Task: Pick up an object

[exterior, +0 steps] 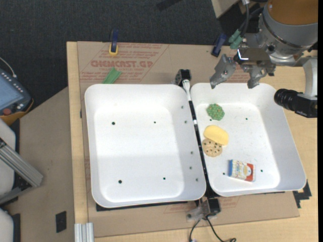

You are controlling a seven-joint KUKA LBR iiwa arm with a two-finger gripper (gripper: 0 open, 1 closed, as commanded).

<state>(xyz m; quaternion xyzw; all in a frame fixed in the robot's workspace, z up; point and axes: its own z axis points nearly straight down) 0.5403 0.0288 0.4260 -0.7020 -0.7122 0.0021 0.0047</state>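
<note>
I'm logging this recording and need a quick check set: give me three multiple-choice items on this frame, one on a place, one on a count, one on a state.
1. Where do the objects lie?
A. in the left bin
B. in the right bin
C. on the cardboard

2. How many objects lie in that bin?
A. two
B. four
C. six

3. How does the hand stand?
A. open, above the bin's far rim
B. shut on the carton
C. shut on the cookie

Key: 1 B, the green piece, yellow piece, cookie and carton all sit in the right bin. 2 B, those four. 3 A, the hand has its fingers spread with nothing between them.
</note>
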